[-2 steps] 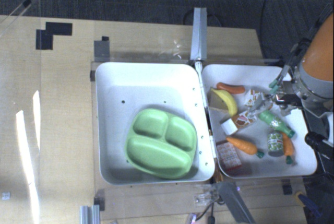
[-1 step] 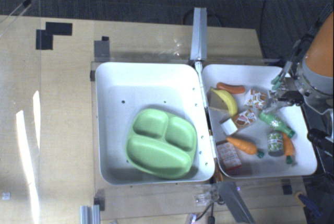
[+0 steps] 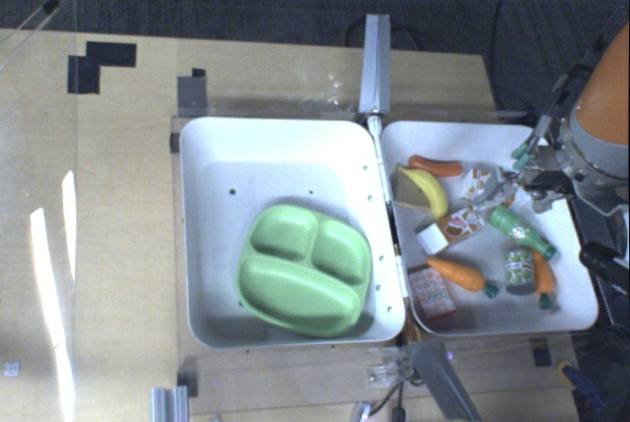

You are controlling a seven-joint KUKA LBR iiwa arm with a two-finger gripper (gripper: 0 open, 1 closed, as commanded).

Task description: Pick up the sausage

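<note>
A: What are the jaws (image 3: 520,176) doing?

B: They are hanging over the right bin (image 3: 587,312), near its right wall. I cannot tell whether they are apart or together; nothing is showing between them.

A: And the sausage (image 3: 435,166)?

B: It is lying flat by the bin's back wall, toward the left corner, just behind the banana (image 3: 425,192), probably where it came to rest among loose toys. It is well apart from the jaws.

A: What is lying in between?

B: A packet (image 3: 475,184) and a green bottle (image 3: 520,231). Two carrots (image 3: 461,274) are sitting nearer the front edge. A green tray (image 3: 305,268) is resting in the left bin (image 3: 197,243), out of the way.
</note>
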